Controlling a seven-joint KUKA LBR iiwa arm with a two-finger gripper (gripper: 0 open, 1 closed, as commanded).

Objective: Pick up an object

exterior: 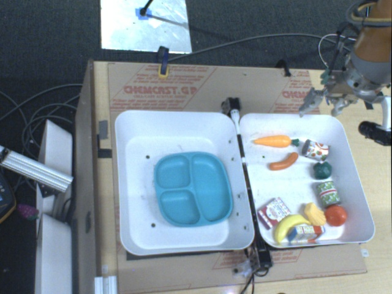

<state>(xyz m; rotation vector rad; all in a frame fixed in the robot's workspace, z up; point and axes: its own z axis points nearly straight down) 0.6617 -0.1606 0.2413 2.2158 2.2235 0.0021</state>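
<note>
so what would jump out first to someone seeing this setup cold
The blue divided tray sits alone in the left bin, the brightest thing in view. The right bin holds a scatter of toy food, with a carrot near its top and a banana at its bottom. The gripper hovers above its far edge.

The grey metal arm [367, 72] wears an orange band [375, 45]. Thin dark cables loop beside it. Its pale fingers [309, 101] are slim.
</note>
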